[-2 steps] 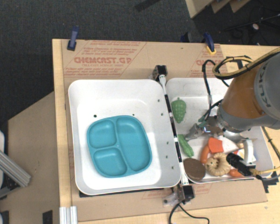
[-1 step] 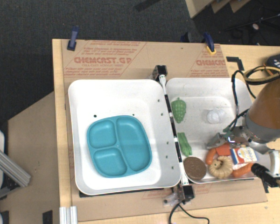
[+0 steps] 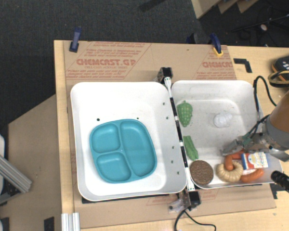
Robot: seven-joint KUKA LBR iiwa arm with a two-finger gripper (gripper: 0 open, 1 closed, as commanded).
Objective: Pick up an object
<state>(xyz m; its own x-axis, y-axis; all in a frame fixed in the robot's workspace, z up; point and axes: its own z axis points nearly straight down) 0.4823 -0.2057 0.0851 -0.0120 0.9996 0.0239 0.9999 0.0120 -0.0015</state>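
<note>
— Reaching in from three o'clock, the gripper (image 3: 237,148) is blurred; open or closed, I cannot tell.
— And the objects?
— Toy food (image 3: 233,170) just beneath, at the right bin's (image 3: 202,88) five o'clock.

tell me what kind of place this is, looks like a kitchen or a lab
Most likely a robot lab bench, not a kitchen: two white bins sit on a protective sheet held by clamps, toy food lies in the right bin, and a robot arm reaches in.
</note>
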